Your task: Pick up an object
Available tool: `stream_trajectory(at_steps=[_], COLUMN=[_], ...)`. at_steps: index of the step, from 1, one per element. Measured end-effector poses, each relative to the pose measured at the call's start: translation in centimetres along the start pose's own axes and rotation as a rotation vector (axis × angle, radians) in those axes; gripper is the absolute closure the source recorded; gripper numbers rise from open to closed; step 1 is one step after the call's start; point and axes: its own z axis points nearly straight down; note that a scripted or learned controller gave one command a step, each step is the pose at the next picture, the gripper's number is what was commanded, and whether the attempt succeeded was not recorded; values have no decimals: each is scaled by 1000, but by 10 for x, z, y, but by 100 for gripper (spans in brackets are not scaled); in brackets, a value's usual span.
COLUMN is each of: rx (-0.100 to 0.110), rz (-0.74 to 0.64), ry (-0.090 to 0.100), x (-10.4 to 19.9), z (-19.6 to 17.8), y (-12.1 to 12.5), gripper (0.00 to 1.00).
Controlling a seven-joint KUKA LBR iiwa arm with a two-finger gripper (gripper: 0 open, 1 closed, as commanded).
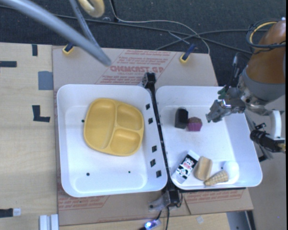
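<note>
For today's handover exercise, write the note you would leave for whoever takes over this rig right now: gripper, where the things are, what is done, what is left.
Gripper: over the right bin, near its upper right side, carrying nothing.
Right bin: black block touching a purple piece; near the front edge, a black-and-white carton, a tan piece and an ice cream cone.
Left bin: a yellow divided plate.
Done: nothing picked.
Left: pick up one object.
</note>
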Motion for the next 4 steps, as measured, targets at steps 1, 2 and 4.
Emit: stream_trajectory(at_steps=[1, 2, 4], rx=[7, 8, 8], rz=[-3, -5, -7], ry=[2, 2, 2], x=[43, 92, 210], z=[13, 29, 26], y=[-1, -3, -7], gripper=[100, 100, 100])
